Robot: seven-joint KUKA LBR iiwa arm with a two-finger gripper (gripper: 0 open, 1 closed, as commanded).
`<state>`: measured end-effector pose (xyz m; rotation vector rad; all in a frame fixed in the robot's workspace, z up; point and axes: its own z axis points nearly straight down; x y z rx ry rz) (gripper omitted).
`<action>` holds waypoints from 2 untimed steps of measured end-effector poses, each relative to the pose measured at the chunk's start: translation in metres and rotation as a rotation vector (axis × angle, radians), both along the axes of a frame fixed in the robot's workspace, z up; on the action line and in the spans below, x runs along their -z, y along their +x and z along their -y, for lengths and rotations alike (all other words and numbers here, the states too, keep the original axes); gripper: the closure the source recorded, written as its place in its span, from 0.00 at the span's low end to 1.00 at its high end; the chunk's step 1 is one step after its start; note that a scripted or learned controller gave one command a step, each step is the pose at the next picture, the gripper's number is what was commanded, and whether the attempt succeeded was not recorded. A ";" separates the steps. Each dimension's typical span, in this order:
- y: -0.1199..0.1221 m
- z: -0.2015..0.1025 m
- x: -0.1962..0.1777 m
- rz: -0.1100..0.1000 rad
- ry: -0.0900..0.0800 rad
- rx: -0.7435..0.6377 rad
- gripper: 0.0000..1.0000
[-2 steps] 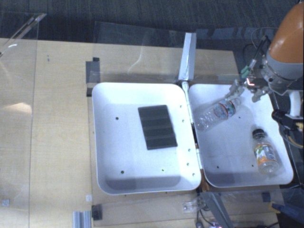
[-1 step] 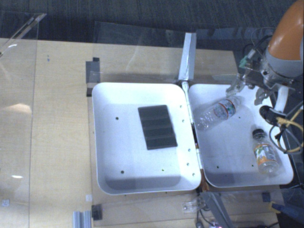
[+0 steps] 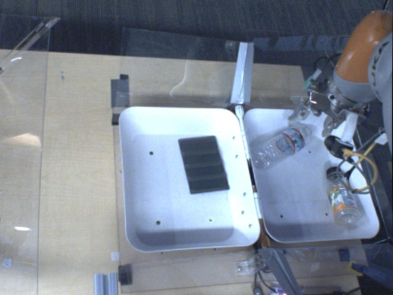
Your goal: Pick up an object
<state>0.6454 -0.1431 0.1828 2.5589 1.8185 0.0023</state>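
Note:
A clear plastic bottle [image 3: 279,147] lies on its side in the right bin [image 3: 301,217], near that bin's far left corner. A smaller bottle with a yellow label [image 3: 343,203] lies near the same bin's right edge. A dark ribbed rectangular pad [image 3: 203,164] rests flat in the middle of the left bin [image 3: 141,183]. My gripper [image 3: 319,117] hangs over the far right part of the right bin, just right of the clear bottle and apart from it. It looks open, with nothing between its fingers.
A metal divider post [image 3: 242,72] rises behind the seam between the two bins. Cables [image 3: 353,161] loop down from the wrist over the right bin's right side. A clear panel edge [image 3: 31,35] crosses the far left of the bench.

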 end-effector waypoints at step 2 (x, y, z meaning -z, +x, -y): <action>-0.017 -0.022 0.095 0.006 -0.001 -0.502 0.00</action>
